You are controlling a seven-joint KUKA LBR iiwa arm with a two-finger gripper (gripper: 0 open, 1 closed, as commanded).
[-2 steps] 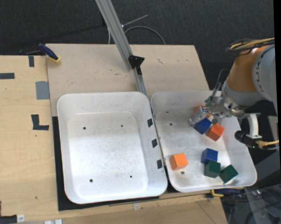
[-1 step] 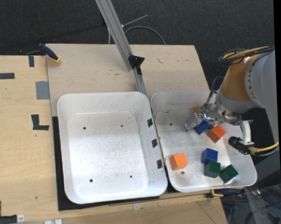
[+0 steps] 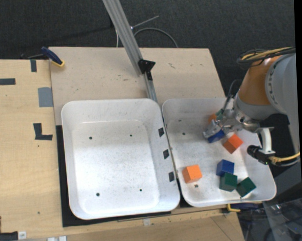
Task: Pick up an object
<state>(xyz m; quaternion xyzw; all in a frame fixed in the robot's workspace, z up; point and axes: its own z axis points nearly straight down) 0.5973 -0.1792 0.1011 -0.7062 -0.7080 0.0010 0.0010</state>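
A: What sort of place is this?
B: A robotics lab. A plywood bench (image 3: 114,74) with grey tape marks carries 2 shallow white plastic bins (image 3: 113,119), a slanted aluminium mast (image 3: 127,33) rises behind them, and a grey industrial robot arm with an orange band (image 3: 267,87) trails loose cables.
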